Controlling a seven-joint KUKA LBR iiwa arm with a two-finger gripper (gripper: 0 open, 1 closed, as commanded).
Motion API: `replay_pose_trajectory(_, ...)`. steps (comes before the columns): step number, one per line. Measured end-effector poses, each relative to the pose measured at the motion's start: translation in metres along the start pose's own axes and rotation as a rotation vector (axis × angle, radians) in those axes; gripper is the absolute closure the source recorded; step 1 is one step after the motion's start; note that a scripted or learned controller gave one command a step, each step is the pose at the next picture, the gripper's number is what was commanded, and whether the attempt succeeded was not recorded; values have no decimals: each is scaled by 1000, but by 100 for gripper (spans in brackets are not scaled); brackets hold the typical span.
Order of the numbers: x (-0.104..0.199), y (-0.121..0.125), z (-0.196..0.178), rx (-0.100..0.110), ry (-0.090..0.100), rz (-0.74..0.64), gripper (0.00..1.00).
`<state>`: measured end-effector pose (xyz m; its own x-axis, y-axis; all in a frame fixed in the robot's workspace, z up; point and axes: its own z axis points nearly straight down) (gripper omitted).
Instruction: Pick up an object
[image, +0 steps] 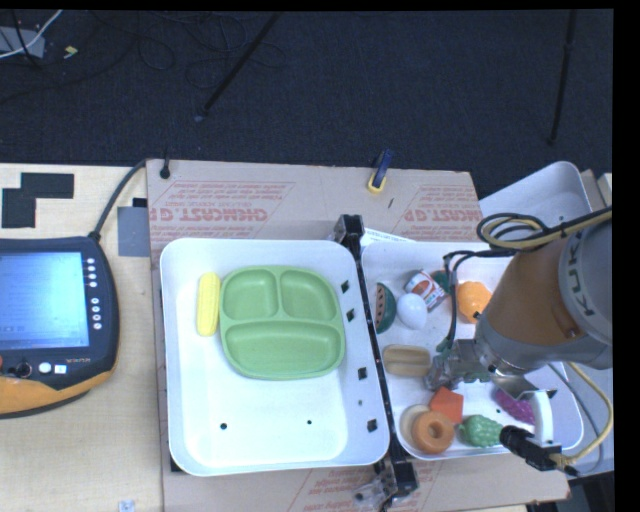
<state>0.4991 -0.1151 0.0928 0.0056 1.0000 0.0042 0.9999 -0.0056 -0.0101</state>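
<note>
My gripper (443, 371) hangs low over the right bin (568, 400), near its middle. It sits just right of a tan bread piece (404, 360) and just above a red-orange block (447, 405). Around it lie an orange ring (432, 431), a green leafy toy (480, 431), a purple piece (517, 406), a white egg (411, 310), a red-and-white can (427, 288), an orange ball (472, 297) and a watermelon slice (384, 306). The arm hides part of the bin's right side.
The left bin (200, 420) holds a green divided plate (280, 322) and a yellow corn-like toy (207, 303) beside it. A control pendant (50, 320) lies on the bench at the far left. Cables loop above the arm's wrist (510, 230).
</note>
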Motion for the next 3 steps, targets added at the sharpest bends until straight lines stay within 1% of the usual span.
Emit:
replay_pose_trajectory(1,-7,5,-42,-5,-3,-2,100)
replay_pose_trajectory(2,-5,3,-80,-4,-2,-7,100)
replay_pose_trajectory(3,-6,4,-128,-5,-3,-7,100)
